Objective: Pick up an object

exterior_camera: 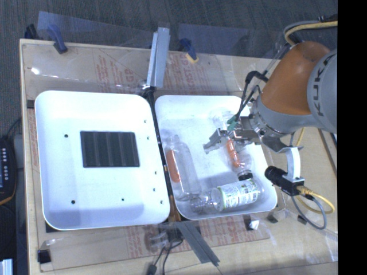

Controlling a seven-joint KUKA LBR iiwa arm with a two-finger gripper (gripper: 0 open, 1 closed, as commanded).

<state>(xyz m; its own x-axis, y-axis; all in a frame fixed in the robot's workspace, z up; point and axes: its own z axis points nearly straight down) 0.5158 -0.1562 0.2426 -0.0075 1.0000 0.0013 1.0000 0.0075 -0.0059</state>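
So, my view: gripper (221,139) low over right bin (189,110), can't tell claw state from here. Orange-capped bottle (234,153) just beside it; clear bottle (179,168) along left wall, labelled bottle (235,195) at front. Left bin (57,113) has dark panel (109,149).

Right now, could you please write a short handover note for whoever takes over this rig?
Hand: low over the right bin, by the small orange-labelled bottle; no object seen in its grasp.
Things: all in the right bin. A clear bottle lies along its left wall, a green-labelled bottle along its near edge. The left bin has a dark panel.
Done: nothing lifted.
Left: grasp and lift one object.
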